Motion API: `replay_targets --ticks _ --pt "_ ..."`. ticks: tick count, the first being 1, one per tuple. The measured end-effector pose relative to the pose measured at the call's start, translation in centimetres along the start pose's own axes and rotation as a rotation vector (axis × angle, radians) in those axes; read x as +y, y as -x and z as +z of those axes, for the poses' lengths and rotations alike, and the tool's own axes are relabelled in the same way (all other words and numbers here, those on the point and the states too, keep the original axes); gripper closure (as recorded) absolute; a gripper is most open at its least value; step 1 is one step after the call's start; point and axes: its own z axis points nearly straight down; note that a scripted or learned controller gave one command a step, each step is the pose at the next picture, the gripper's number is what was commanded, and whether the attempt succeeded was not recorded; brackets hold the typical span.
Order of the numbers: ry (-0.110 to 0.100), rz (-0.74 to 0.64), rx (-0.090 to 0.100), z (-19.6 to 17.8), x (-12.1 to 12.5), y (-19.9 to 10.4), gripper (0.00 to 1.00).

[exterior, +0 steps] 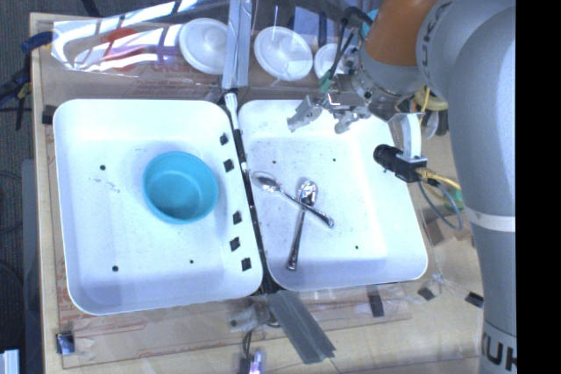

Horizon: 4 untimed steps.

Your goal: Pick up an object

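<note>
Gripper (323, 116) open and empty over right bin (399, 254) rear; crossed spoons (296, 204) lie below it toward the front, handles diagonal.

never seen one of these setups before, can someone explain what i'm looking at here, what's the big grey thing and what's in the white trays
The big grey thing with the orange band is a robot arm, reaching in from the right side of the picture. The picture is taken by one fixed camera above the bench, looking down at a slant. At the arm's end is its hand, two metal fingers spread apart, hanging over the back of the right tray with nothing between them.

Two shallow white trays sit side by side. The left tray holds a blue bowl. The right one holds two metal spoons lying crossed over each other. The arm's job is to pick something up; so far it holds nothing.
</note>
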Motion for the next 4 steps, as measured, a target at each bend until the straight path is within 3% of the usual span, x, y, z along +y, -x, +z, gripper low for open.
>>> replay_targets --ticks 1,2,3,4 --pt "0.001 0.046 0.0 12.2 -5.7 1.6 0.0" --pt "0.014 -0.096 -0.015 11.8 -8.6 -3.4 0.0" --pt "0.01 -0.105 -0.009 11.0 -8.5 -3.7 1.0" --pt "0.004 0.092 0.0 2.1 -5.7 -6.8 1.0"
